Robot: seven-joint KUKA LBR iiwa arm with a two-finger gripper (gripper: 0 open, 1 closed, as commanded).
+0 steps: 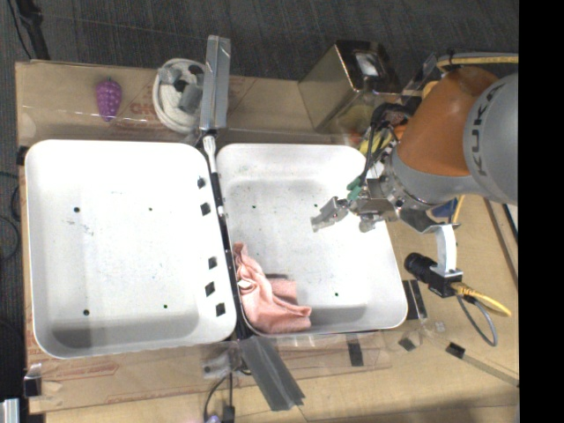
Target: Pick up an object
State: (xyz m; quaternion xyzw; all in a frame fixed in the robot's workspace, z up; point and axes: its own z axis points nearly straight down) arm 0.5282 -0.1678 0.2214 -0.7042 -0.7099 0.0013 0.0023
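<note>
A crumpled pink cloth (267, 299) lies in the right bin (291, 170), in its front left corner against the divider. A small dark thing (280, 278) shows at the cloth's upper edge; I cannot tell what it is. My gripper (345, 218) hangs over the right half of that bin, well behind and to the right of the cloth. It is open, with nothing between its fingers. The grey arm with its orange band (441, 126) reaches in from the right.
The left bin (115, 245) shows only its white floor. On the bench behind the bins sit a purple object (108, 98), a white round holder (179, 92) and a brown box (348, 82). A metal post (214, 86) rises at the divider.
</note>
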